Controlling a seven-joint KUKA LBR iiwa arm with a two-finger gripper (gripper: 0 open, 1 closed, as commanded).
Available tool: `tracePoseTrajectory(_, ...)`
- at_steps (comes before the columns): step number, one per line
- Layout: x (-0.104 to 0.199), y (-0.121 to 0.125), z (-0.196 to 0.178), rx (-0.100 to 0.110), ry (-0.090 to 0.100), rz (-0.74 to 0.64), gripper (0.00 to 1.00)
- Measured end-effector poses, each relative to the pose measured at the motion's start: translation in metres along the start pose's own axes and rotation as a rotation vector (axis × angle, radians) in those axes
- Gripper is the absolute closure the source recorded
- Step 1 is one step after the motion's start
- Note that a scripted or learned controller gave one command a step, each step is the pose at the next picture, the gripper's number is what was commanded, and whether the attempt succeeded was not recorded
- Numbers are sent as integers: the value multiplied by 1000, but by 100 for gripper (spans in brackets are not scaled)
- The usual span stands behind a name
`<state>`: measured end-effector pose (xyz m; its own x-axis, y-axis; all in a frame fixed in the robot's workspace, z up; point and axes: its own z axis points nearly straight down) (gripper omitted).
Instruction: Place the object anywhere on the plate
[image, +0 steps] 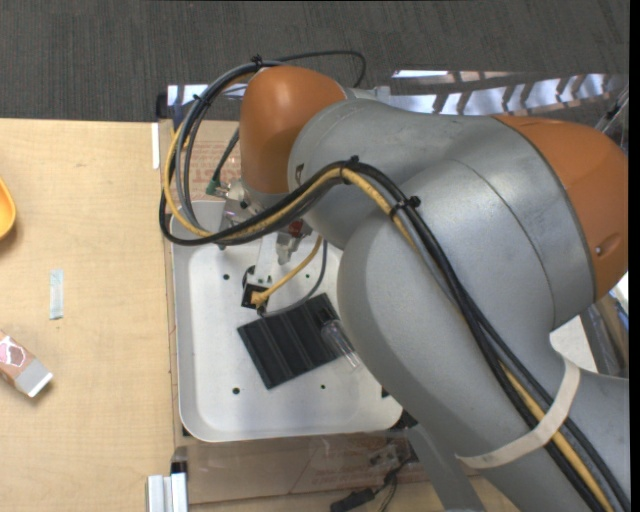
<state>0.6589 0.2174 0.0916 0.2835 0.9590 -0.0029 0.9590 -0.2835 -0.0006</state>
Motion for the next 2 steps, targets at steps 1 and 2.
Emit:
tracePoseTrajectory(1, 0, 0, 0, 0, 0, 0, 0)
tracePoseTrajectory(2, 0, 0, 0, 0, 0, 0, 0)
